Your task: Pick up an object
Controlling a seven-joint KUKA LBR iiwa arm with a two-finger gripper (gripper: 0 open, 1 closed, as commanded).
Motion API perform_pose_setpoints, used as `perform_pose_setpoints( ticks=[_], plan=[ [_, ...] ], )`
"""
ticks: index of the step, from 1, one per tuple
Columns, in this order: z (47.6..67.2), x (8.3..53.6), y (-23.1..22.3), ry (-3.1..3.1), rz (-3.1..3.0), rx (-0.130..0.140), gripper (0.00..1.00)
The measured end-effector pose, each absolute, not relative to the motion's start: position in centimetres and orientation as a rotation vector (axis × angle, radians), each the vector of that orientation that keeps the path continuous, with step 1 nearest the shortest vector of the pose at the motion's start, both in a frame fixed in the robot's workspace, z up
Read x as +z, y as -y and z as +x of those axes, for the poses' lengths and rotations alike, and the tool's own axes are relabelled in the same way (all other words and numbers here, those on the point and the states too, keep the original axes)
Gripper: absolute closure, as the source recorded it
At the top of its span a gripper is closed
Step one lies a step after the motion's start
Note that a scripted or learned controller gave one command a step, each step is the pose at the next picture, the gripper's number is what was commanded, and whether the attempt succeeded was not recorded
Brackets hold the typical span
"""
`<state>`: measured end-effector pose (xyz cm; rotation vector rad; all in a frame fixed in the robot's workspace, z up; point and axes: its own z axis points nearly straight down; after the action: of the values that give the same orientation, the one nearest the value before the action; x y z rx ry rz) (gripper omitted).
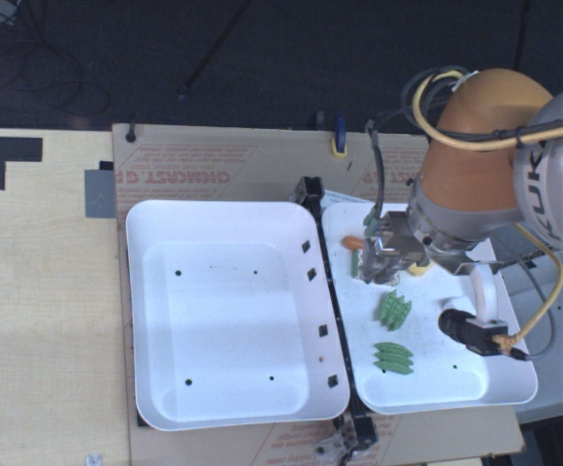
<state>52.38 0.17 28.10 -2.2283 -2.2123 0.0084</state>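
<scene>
My gripper (379,263) hangs low over the upper left part of the right bin (456,388), under the orange wrist band. Just to its left lies a small orange piece (355,244), with a bit of green (369,221) above it, half hidden by the gripper. Below the gripper lies a ridged green object (393,311), and further toward the front a second green, pod-like object (394,357). A tiny yellow piece (419,270) peeks out at the gripper's right side. I see nothing held.
The left bin (155,289) adjoins the right bin along a black divider with clips (322,289). The arm's bulk covers the right bin's back right corner. Cardboard lies under both bins.
</scene>
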Motion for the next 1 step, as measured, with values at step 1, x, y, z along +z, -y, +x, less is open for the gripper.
perform_pose_setpoints(
  ticks=[1],
  plan=[
    [55.58,34.71,-4.68,2.228,-2.219,-0.007,1.0]
  ],
)
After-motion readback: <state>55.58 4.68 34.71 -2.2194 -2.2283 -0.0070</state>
